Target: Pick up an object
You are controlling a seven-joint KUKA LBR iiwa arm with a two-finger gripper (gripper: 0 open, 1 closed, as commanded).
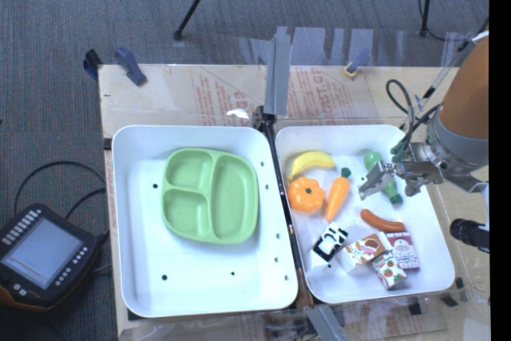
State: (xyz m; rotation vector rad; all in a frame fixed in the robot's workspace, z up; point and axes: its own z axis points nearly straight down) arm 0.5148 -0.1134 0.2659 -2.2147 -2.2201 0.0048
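Two shallow white bins sit side by side on the counter [200, 96]. Seen from the fixed camera above, the left bin [132, 164] carries a green divided plate [211, 196]. The right bin [443, 243] holds all the loose toy food: a banana [310, 162] near its back left, a small orange pumpkin [306, 194] just in front of it, a carrot [338, 197] lying beside the pumpkin, a sausage [383, 220] toward the middle, and a cluster of small printed cartons [382, 253] with a black-and-white piece [328, 242] near the front rim. A green item [382, 172] lies at the back, partly under the arm.

The claw [386, 179] hangs over the back right part of the right bin, just beside that green item, with its fingers spread apart and nothing between them. By that reading the pick is not yet made; closing on a thing and lifting it are both left to do, and the green item or the sausage look the nearest candidates.

Room is mixed. The middle of the right bin's floor is open, which gives a free descent near the sausage. The pumpkin, carrot and banana lie close together by the wall between the bins, and the cartons crowd the front rim, so a grasp there risks nudging neighbours or meeting the wall.
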